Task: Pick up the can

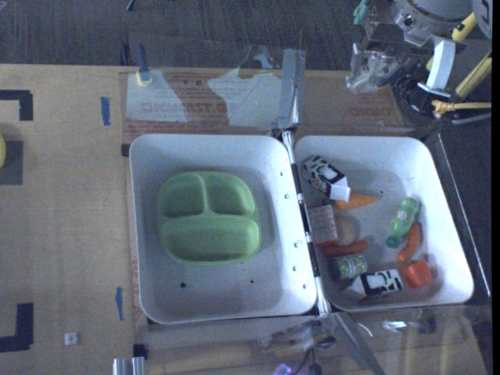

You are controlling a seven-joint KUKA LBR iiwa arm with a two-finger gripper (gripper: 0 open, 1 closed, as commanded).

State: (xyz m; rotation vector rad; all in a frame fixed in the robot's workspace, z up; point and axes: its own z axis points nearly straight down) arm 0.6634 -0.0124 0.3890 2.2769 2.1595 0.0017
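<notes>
two white bins sit side by side; the can [351, 267] lies low in the right bin [445, 170], beside a cow-print carton [383, 282]. the end effector [372, 70] hangs beyond that bin's far rim, nothing in it; apart or together, can't tell. approach hasn't begun, i'd say; next it must travel over the can and descend

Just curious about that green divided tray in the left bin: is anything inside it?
The green tray shows three compartments holding nothing. It lies flat on the left bin; whatever is under the tray is covered.
</notes>
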